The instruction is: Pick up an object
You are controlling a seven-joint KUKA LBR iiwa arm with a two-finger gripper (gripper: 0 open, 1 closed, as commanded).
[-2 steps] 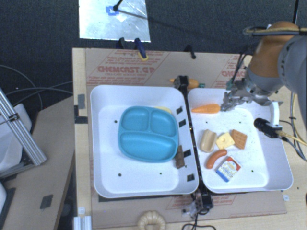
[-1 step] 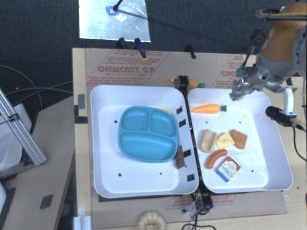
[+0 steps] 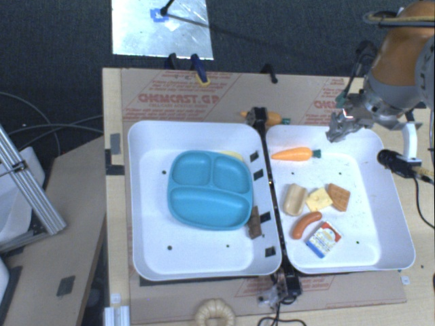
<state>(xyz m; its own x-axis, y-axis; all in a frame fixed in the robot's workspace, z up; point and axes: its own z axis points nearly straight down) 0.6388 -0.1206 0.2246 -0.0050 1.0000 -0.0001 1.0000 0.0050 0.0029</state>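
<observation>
Left bin (image 3: pixel 146 202): blue tray (image 3: pixel 209 189). Right bin (image 3: pixel 387 216): orange carrot (image 3: pixel 292 155), sausage (image 3: pixel 306 224). Gripper (image 3: pixel 338 132) state unclear.

- This is a robotics lab or test bench, not a home.
- A grey industrial robot arm with an orange band (image 3: pixel 401 53) reaches in over the bench.
- Two shallow white plastic bins (image 3: pixel 153 250) sit side by side on a brown cardboard sheet printed with red lettering (image 3: pixel 177 99), held by clamps.
- Loose black cables (image 3: pixel 41 124) trail over dark carpet.
- A silver aluminium framing rail (image 3: pixel 27 189) stands at the left.
- Toy food, such as an orange plastic carrot (image 3: pixel 293 155), serves as test props.
</observation>
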